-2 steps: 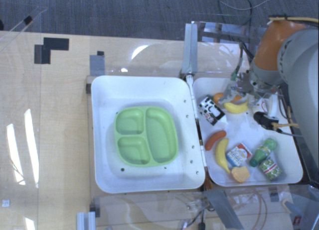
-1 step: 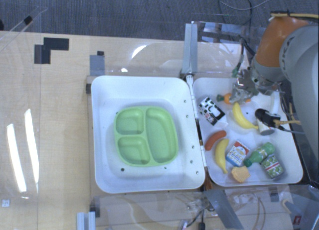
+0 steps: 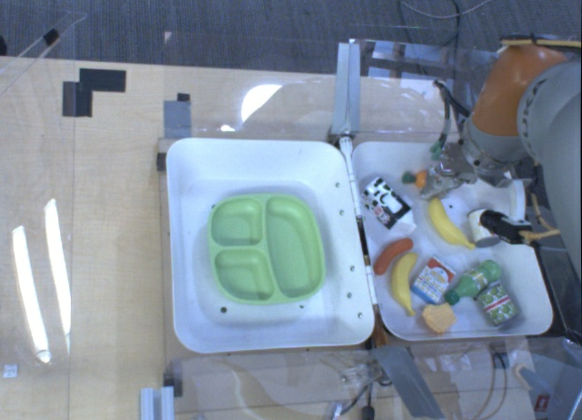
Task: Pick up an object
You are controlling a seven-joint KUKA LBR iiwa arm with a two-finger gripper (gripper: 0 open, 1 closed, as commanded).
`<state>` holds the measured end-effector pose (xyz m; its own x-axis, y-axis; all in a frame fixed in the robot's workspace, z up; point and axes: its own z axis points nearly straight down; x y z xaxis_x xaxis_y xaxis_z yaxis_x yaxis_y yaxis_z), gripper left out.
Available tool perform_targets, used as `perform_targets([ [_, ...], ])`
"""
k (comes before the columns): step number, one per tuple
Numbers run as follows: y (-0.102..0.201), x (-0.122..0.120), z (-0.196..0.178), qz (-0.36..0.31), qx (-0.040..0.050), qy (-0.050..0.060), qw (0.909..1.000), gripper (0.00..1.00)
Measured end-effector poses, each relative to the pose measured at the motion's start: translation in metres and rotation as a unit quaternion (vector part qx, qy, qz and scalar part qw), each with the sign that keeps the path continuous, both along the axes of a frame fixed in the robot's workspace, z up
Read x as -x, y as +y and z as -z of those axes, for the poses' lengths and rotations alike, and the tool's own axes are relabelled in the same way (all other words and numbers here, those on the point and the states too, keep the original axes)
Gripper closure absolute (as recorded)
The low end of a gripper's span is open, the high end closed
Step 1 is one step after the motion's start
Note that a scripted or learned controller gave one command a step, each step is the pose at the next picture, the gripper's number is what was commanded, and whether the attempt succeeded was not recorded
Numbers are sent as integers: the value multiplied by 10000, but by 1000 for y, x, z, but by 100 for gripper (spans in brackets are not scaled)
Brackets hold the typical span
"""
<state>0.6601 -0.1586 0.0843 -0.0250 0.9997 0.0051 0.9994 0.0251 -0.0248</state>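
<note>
Over the bench [image 3: 91,227] we see two white bins: the left bin [image 3: 182,318] carries a green divided plate [image 3: 266,247], the right bin [image 3: 536,314] a scatter of toy food. Our arm [image 3: 509,100] hangs at that bin's far side, its claw [image 3: 446,175] low near a banana [image 3: 447,224]; whether the claw is open or closed we cannot tell. We judge this the approach step, nothing yet gripped. Next we need to settle squarely onto one item. The banana lies yellow, curved, clear of its neighbours.
</note>
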Motion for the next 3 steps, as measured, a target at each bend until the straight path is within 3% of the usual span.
perform_targets([
  [1,-4,-1,-1,7,43,-43,10000,0],
  [2,-31,0,-2,1234,31,68,9923,0],
  [3,-33,6,-1,764,41,-102,9970,0],
])
